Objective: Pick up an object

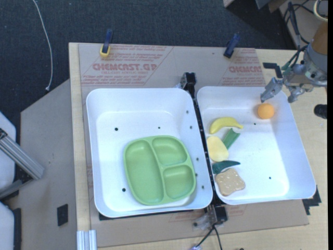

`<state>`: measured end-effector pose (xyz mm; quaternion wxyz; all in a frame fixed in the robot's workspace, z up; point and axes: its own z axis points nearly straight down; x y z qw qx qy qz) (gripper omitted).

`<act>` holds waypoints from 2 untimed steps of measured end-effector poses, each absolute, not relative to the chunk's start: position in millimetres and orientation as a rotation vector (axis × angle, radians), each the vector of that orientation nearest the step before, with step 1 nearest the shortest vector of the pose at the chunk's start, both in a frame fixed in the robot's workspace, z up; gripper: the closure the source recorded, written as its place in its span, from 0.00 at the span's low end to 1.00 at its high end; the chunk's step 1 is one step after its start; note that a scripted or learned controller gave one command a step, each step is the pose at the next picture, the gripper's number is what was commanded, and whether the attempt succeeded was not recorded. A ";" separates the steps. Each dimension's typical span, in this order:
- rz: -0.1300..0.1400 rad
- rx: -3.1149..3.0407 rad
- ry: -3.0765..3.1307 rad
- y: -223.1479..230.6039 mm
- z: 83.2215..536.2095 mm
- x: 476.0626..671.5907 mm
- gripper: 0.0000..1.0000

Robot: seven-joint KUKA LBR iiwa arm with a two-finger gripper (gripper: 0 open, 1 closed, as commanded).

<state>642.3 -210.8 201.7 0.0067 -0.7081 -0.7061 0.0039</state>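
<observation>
Over the far right corner of the right bin (291, 155), your pincer (283, 91) hangs with its two fingers spread apart and nothing between them, so you hold no object yet. Just below and slightly left of the fingertips sits a small orange ball (265, 111) on the bin floor, near the far wall and well apart from the other pieces. The rest cluster against the divider between the bins: a yellow banana (225, 123), a green stalk-shaped piece (230, 137) beside it, a pale yellow rounded piece (217, 148), a dark teal piece (225, 165) and a tan bread-like slice (229, 182). The left bin (104, 113) carries a green divided plate (159, 168). You appear to be in the approach step, before any descent onto a target. The ball looks like the nearest candidate, and it stands free, which suits a grasp from above. Your next move likely calls for shifting the pincer a little toward the ball, centring the open fingers over it, then lowering until they straddle it before closing. Expect it to roll if one finger touches first, and mind the bin wall close behind.
</observation>
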 end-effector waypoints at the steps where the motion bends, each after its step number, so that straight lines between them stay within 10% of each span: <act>1: 0.001 -2.221 -2.221 -210.4 210.4 645.6 0.00; 2: 0.007 -2.216 -2.216 -207.0 148.1 638.9 0.00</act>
